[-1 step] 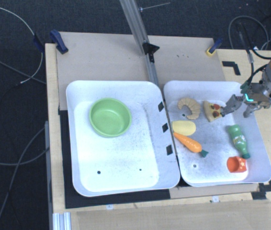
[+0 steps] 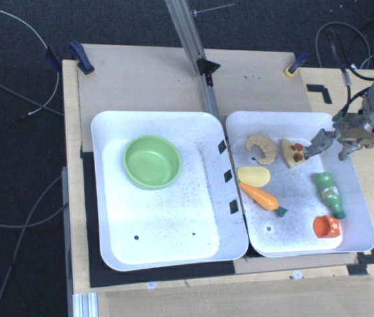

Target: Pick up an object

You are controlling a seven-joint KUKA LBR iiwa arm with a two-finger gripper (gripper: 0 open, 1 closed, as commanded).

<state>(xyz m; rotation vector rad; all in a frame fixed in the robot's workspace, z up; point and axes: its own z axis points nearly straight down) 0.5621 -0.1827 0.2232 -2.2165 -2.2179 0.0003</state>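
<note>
My gripper (image 2: 332, 145) hangs over the upper right part of the right bin (image 2: 362, 240), its two fingers spread wide apart and nothing between them. One finger points toward the pizza slice (image 2: 293, 153), which lies just beside its tip; I cannot tell whether they touch. The other finger is over the bin's right rim.

Working outward, the croissant (image 2: 261, 148) lies just left of the pizza slice. Below the croissant sits the yellow lemon-like piece (image 2: 254, 176), with the carrot (image 2: 261, 197) touching or nearly touching its lower edge and slanting down to the right. The green bottle (image 2: 329, 193) lies below my gripper, near the right wall, and the small red-orange piece (image 2: 326, 226) is just beneath it. Further off, in the left bin (image 2: 108, 243), a green bowl (image 2: 152, 162) stands alone, well apart from me. Both bins rest on the desk (image 2: 141, 84).

As I judge it, I am at the approach step: no object is gripped yet. The pizza slice is the nearest candidate. The next move would call for centring my open fingers over it and descending so it sits between them before closing. It is flat, so the fingers might slide over it, and the croissant nearby leaves little room on that side.
</note>
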